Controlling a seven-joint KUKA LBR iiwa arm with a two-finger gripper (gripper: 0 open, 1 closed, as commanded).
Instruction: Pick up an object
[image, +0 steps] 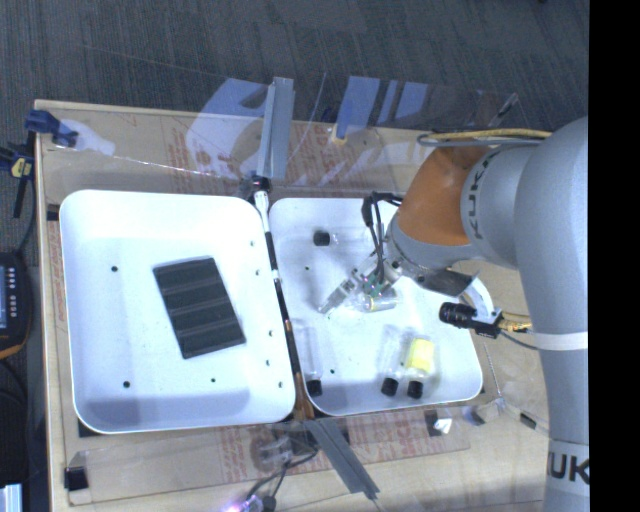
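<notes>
Here the gripper (352, 292) hangs low at the right bin's (455, 392) centre, seeking a pick; its grasp I cannot tell.

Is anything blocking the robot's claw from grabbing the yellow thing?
Nothing visible does. The gripper hangs over the right bin, and the yellow object lies just below it in the picture, with bare white floor between them.

Bulky grey arm (530, 230), orange band (440, 200) above the wrist, black cable looping, white lettering near base
</notes>
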